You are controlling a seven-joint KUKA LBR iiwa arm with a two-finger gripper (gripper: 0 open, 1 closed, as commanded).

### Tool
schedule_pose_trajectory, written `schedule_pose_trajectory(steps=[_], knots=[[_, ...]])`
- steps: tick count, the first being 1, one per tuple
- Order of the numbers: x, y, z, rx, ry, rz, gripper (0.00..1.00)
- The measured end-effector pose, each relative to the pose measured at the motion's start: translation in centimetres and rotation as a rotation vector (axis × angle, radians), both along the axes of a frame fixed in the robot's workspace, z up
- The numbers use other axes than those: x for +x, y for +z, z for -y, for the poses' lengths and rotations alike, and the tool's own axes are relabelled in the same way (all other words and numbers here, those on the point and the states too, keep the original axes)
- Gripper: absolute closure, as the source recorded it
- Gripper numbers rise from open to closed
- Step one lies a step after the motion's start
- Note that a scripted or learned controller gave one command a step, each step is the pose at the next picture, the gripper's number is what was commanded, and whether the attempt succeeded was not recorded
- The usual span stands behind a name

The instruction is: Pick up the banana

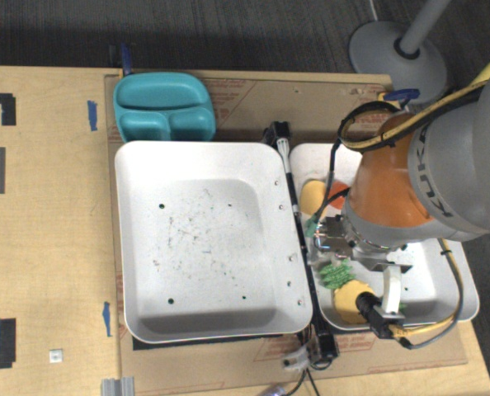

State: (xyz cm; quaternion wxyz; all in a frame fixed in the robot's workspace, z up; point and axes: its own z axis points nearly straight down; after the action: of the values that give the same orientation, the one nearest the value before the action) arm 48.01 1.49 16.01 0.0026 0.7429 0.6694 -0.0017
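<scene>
The arm's grey and orange wrist [393,184] hangs low over the right bin [455,291] and covers most of it. The gripper [331,242] points down near that bin's left wall, and its tip is mostly hidden by the wrist. A rounded yellow piece [349,295], possibly the banana, lies at the bin's front just below the gripper, partly behind a black cable plug. Another yellow piece [313,195] lies at the back left of the bin. I cannot tell which of the two is the banana.
A green item [336,275] and an orange-red item [338,191] also lie in the right bin. The left bin [204,238] is beside it, with a teal tray [164,106] behind. A grey lamp base [389,48] stands at the back right.
</scene>
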Motion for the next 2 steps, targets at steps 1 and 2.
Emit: schedule_pose_trajectory(steps=[1, 2], knots=[[0.1, 1.0, 0.0, 0.000, -0.001, 0.002, 1.00], [0.2, 2.1, 0.0, 0.000, 0.000, 0.005, 1.00]])
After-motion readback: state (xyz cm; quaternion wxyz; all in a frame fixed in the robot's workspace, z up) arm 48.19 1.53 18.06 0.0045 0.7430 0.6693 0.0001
